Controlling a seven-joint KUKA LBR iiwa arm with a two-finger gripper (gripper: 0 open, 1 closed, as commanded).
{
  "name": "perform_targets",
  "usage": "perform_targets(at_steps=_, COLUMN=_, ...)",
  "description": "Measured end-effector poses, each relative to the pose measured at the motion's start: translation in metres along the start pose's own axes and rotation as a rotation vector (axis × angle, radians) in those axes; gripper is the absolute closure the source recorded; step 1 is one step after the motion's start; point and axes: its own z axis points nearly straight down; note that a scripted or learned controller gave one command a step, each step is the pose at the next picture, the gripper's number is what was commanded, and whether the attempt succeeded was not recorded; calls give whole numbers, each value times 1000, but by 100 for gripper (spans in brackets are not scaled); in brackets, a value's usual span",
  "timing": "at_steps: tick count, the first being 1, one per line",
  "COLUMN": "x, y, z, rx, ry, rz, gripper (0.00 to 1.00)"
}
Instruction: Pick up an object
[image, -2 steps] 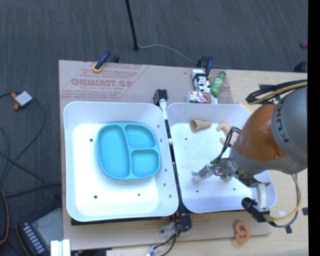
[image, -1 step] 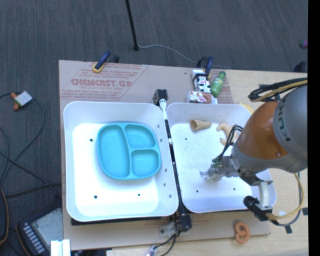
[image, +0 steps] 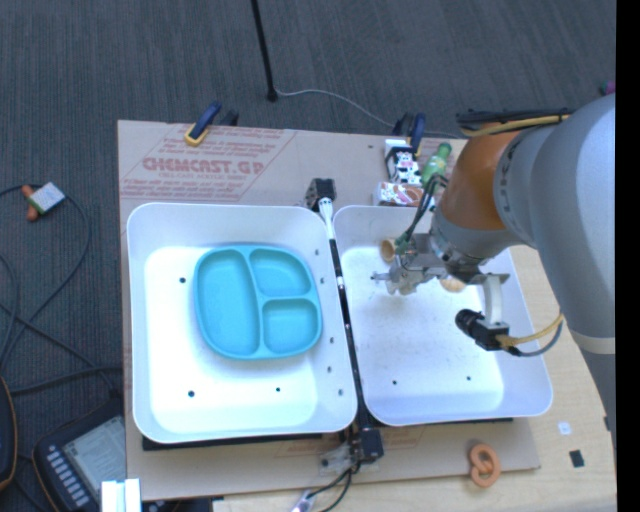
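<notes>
The pincer (image: 402, 278) hangs low over the upper part of the right-hand shallow white bin (image: 440, 385); whether it is open or closed cannot be told. A small tan rounded object (image: 388, 248) lies just beside it, toward the bin's far rim (its long axis is unclear). The left-hand white bin (image: 160, 400) holds a light-blue three-compartment plastic plate (image: 258, 300). On the brown cardboard tabletop sheet (image: 160, 185), red print reads "CHEMCAST GP".

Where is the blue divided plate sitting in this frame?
The blue divided plate lies flat in the left white bin, roughly at its middle, across the central divider from the right white bin where the gripper is working.
</notes>
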Motion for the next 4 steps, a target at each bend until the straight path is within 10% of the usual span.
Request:
perform_targets(at_steps=2, x=-45, y=57, z=-7, rx=0, ry=-2, rz=0, gripper=100)
perform_targets(at_steps=3, x=-45, y=57, z=-7, rx=1, ry=-2, rz=0, gripper=0)
perform_targets(at_steps=4, x=-56, y=-15, z=23, rx=-4, ry=-2, rz=2, gripper=0)
